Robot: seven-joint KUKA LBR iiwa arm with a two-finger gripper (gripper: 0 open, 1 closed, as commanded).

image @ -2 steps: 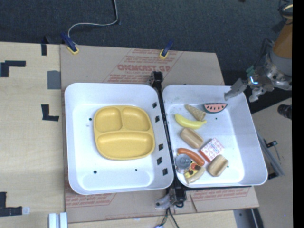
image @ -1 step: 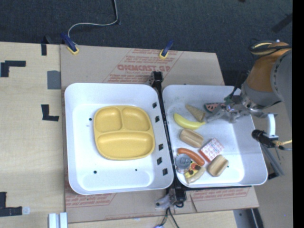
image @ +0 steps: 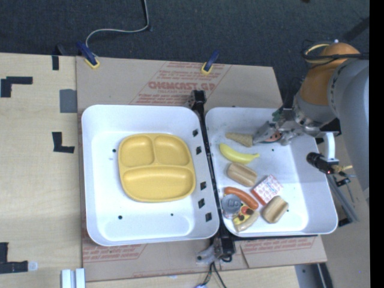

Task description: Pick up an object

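The right bin [image: 312,188] holds several toy foods. A tan wedge [image: 239,139] lies at its back left, with a yellow banana [image: 238,155] just in front of it. Further forward are a brown bun [image: 241,174], a red sausage [image: 240,197], a red-and-white packet [image: 266,188], a small bread roll [image: 275,209], a grey round lid [image: 231,204] and a pizza slice [image: 243,219]. My gripper [image: 267,134] is low in the back of this bin, pointing left, its tip just right of the tan wedge. Nothing visibly hangs from it.
The left bin [image: 99,161] holds a yellow divided plate [image: 157,167]. A black divider with clips [image: 204,161] runs between the bins. The grey arm with its orange band [image: 321,77] comes in from the right, over the right bin's far corner.
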